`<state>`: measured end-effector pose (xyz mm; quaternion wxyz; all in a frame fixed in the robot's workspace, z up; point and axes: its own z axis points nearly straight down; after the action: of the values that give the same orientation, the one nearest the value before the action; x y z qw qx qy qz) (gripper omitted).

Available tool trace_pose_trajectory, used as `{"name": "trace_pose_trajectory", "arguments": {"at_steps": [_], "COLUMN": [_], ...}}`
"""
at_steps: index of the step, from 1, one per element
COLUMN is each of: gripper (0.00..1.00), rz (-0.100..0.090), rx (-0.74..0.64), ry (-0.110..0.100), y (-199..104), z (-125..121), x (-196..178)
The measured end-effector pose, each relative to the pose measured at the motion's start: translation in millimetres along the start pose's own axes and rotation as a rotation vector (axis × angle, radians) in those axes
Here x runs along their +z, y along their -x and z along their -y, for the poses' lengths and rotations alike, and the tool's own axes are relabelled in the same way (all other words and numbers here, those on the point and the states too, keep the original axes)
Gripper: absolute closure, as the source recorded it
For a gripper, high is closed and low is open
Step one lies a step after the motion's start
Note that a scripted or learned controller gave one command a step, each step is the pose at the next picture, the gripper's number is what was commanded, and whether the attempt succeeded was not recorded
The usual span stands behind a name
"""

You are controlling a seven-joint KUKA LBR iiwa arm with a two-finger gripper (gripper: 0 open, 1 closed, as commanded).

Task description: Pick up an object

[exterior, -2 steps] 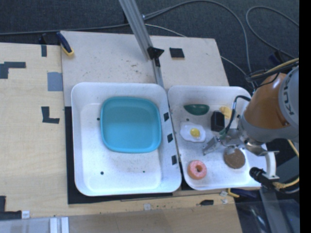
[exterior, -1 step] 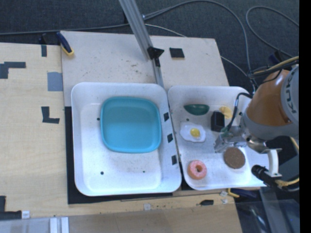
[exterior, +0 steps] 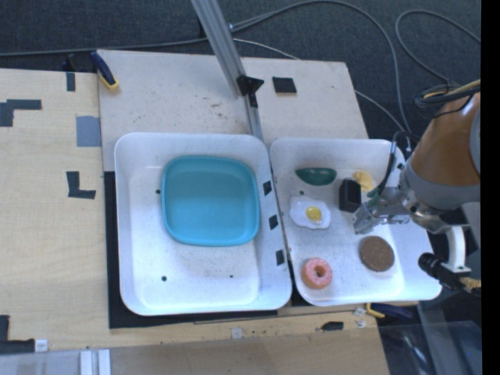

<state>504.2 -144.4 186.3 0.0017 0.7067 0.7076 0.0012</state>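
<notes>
1. The gripper (exterior: 367,219) hangs low over the right bin (exterior: 336,291), reaching in from the arm's orange-banded wrist (exterior: 445,151). Whether its fingers are spread or closed cannot be told from this slanted view; nothing is seen clamped between them.

2. As a judgement, the task is at an early stage: every object appears to lie on the bin floor, so no pick is done. Closing on one object and lifting it clear remain.

3. Candidates sit close around the gripper. A black block (exterior: 348,194) lies just beside it on the far-left side, with a yellow piece (exterior: 364,181) just beyond that. A brown round disc (exterior: 376,254) lies just on its near side.

4. Farther left of the gripper lie a fried-egg toy (exterior: 311,212), white with a yellow centre, a dark green bowl-like piece (exterior: 316,176), and a pink doughnut (exterior: 317,273) with a hole.

5. The black block looks small and boxy, probably the nearest target; which object is aimed at cannot be told.

6. A blue plate (exterior: 211,200) rests in the left bin (exterior: 141,287), well apart from the gripper.
</notes>
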Motion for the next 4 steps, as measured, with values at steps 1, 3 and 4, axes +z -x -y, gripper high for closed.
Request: {"name": "trace_pose_trajectory", "arguments": {"at_steps": [1, 3, 4], "gripper": [1.00, 1.00, 1.00], "rz": [0.000, -0.002, -0.002], "rx": [0.001, -0.003, -0.003], "ry": [-0.003, -0.005, -0.006], "y": [0, -93, -140], "z": [0, -45, -72], "x": [-17, -24, -17]}}
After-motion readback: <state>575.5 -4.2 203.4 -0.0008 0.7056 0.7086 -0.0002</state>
